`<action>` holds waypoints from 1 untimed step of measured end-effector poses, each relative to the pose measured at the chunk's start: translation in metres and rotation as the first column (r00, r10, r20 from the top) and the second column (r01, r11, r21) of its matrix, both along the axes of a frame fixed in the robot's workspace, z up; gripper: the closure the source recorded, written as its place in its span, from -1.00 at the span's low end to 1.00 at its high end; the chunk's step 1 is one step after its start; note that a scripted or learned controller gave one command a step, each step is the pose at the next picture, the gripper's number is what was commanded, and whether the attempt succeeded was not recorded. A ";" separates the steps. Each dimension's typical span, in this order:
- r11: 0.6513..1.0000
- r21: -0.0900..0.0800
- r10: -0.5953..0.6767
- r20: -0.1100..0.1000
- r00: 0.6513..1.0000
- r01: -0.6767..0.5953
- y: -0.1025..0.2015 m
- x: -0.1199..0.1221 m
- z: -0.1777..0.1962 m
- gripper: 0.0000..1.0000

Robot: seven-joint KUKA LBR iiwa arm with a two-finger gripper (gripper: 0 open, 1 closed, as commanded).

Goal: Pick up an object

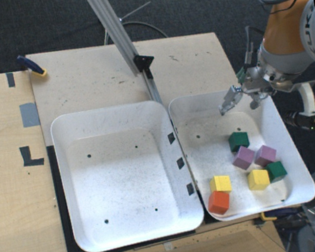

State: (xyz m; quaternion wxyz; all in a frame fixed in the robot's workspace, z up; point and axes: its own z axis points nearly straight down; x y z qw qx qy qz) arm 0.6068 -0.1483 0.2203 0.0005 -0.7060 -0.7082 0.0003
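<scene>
The gripper point(241, 99) hangs over the far right part of the right bin point(203, 108), just inside its back corner, with the grey and orange arm point(288, 27) reaching in from the right. Its two fingers point(227, 103) stand apart, fairly wide, and there is nothing between them; they point down and to the left toward the bin's bare white floor. From this angle it is hard to say whether the fingertips touch the floor or sit just above it.

The cubes all lie in the near half of that same bin, well apart from the gripper. Closest to it is a dark green cube point(239, 140). Just below that sits a purple cube point(244, 156), and beside it to the right a second purple cube point(264, 155). A yellow cube point(258, 179) lies below those two, touching a second green cube point(276, 170) on its right. Further left, near the bin's front edge, another yellow cube point(220, 183) rests against an orange cube point(218, 201).

The left bin point(68, 168) sits alongside. A slanted metal post point(112, 22) runs down to the gap between the two bins.
</scene>
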 end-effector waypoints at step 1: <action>1.000 0.000 -0.004 -0.009 1.000 0.004 -0.023 -0.031 -0.122 -1.00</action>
